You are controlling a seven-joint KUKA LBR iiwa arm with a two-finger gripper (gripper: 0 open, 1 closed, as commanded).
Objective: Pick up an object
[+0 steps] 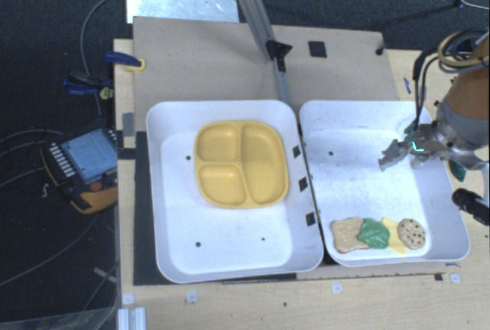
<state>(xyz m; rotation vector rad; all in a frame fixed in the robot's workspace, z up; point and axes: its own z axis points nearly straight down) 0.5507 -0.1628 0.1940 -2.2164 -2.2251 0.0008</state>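
Currently the grey two-finger pincer [388, 158] is seen over the right shallow white plastic bin [360, 118], near its right wall, nothing between its fingers; whether they are spread cannot be told; a row of toy food is laid along that bin's near edge: a tan toast-shaped slice [347, 235], a green leafy piece [374, 233] touching it, a yellow flat piece [395, 238], a round speckled cookie [412, 233]; a yellow three-compartment plastic plate [240, 165] is placed in the left shallow white bin [176, 244]; both bins are carried by the table [191, 53].
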